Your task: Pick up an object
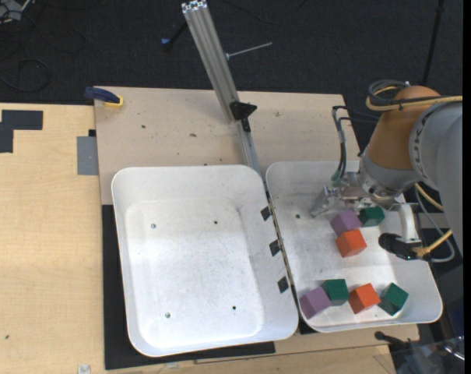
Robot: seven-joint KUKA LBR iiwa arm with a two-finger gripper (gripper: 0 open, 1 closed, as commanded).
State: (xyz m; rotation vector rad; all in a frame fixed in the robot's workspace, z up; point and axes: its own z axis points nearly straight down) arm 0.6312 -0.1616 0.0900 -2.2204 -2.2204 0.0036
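Tool [334,199] just beside purple block [345,223]

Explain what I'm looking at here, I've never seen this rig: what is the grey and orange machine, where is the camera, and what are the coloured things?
One fixed camera looks down at a slant on a bench bearing two shallow white bins. The grey and orange machine is a robot arm reaching in from the right; its gripper hangs low over the right bin. That bin holds small blocks: a purple block, an orange block and a green block near the gripper, and four more along its near edge. The left bin sits beside it. I see nothing held between the gripper's fingers.
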